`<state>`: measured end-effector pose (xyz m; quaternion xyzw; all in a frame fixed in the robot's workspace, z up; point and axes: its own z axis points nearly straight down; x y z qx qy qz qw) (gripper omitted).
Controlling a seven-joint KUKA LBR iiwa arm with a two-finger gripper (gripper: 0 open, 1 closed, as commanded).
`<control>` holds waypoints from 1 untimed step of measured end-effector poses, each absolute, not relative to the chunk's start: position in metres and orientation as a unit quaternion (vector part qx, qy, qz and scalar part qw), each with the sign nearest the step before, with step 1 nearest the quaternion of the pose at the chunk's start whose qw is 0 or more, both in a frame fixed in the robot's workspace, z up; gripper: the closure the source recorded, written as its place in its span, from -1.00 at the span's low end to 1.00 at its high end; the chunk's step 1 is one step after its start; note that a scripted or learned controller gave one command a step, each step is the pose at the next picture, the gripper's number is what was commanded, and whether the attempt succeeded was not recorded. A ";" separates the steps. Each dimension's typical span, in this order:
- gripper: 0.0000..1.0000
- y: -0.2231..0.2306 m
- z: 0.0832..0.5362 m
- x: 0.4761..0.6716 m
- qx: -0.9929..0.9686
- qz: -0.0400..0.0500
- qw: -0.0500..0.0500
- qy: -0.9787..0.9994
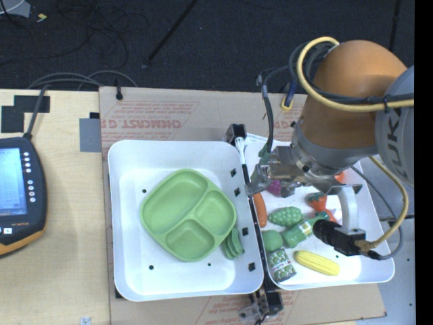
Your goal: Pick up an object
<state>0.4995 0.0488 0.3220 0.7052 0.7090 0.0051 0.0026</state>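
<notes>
Both white bins [128,175]: smooth plastic, slight sheen. Green divided plate [188,214]: matt plastic. Toy corn cob [316,263] and green bumpy toy [285,216]: glossy, textured plastic. Bench top [61,263]: pale matt wood. Arm's orange band [355,87]: smooth, semi-gloss.

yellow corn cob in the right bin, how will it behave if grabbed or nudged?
The corn cob is long and rounded, so a nudge may well roll it. It looks like rigid, probably light toy plastic. Its glossy, tapered ends could slip; a grip across the middle seems safer.
</notes>
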 end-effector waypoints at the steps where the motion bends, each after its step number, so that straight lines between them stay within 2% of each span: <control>1: 1.00 0.014 0.253 0.474 0.709 -0.004 -0.004 0.706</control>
